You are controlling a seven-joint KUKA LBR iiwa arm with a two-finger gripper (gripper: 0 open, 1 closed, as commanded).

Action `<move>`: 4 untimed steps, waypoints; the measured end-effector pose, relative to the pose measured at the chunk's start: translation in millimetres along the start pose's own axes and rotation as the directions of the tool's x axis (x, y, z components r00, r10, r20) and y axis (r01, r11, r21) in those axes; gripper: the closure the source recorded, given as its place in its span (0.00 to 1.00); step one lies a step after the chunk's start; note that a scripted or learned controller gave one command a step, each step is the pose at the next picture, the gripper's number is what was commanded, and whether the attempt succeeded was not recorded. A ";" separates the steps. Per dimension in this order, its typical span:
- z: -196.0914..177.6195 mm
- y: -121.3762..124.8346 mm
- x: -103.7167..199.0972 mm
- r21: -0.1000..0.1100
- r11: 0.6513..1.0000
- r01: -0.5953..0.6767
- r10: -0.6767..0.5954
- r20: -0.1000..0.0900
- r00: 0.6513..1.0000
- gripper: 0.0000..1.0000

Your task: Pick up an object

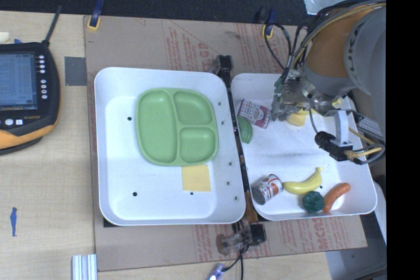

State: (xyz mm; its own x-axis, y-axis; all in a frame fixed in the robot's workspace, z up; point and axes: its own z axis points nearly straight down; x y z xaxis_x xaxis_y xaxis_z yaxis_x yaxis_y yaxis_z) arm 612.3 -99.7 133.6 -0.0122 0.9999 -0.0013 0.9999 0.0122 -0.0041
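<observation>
Arm enters from the right, orange band visible, wrist over the upper part of the right bin (367, 206). End effector (281, 109) sits low at that bin's upper-left area, tips just right of a small red-and-white packet (252, 112). Finger state: can't tell, cables and wrist body clutter the tips. Nothing visibly between them.

Right bin contents:
- red-and-white packet, upper left, near the divider between bins
- green round object (245, 131) just below the packet, against the left wall
- yellow piece (298, 118) just right of the end effector, partly hidden by the wrist
- small can (267, 188) lying tilted near the lower-left corner
- banana (304, 183) right of the can, nearly touching it
- dark green item (313, 201) below the banana, touching or almost
- orange-red sausage-shaped item (336, 195) beside the green one, lower right

Left bin (111, 206):
- green divided plate (176, 126), three compartments, sits upper centre
- yellow square slice (196, 178) flat on the bin floor, just below the plate's lower right edge

On the bench (46, 206), well left of both bins: teach pendant (23, 95), screen on. Bins rest on a brown cardboard sheet (164, 36).
</observation>
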 end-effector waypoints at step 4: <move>-57.7 -46.7 22.2 0.001 1.000 -0.011 0.011 -0.001 1.000 1.00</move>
State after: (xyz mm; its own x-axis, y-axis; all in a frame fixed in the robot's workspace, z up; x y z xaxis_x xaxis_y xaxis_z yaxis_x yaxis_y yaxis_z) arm 565.5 -78.0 191.4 -0.0016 1.0000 0.0001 1.0000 0.0016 -0.0048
